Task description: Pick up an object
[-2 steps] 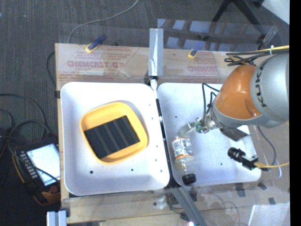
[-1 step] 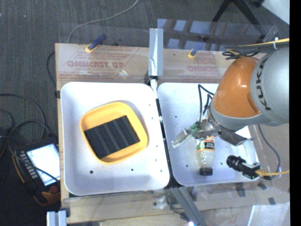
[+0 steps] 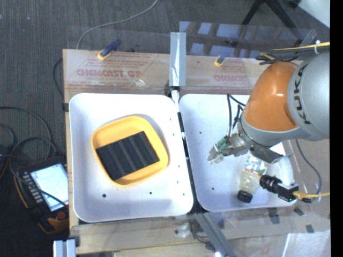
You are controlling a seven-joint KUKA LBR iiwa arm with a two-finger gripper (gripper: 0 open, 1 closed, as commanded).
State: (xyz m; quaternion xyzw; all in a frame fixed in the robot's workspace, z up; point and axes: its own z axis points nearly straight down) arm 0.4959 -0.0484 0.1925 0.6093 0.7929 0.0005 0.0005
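In the left bin [image 3: 86, 197] lies a yellow dish [image 3: 102, 135] with a black ribbed pad [image 3: 127, 155] inside it. In the right bin [image 3: 206, 116] a small clear bottle [image 3: 248, 179] with a black cap [image 3: 244, 196] lies near the front, partly under the arm. My gripper [image 3: 217, 151] hangs over the middle of the right bin, left of and a little behind the bottle, apart from it. I see nothing held in the gripper.
The grey and orange arm [image 3: 278, 103] covers the right part of the right bin. A raised divider [image 3: 182, 138] separates the two bins. A wooden board with clamps [image 3: 134, 74] runs behind them.
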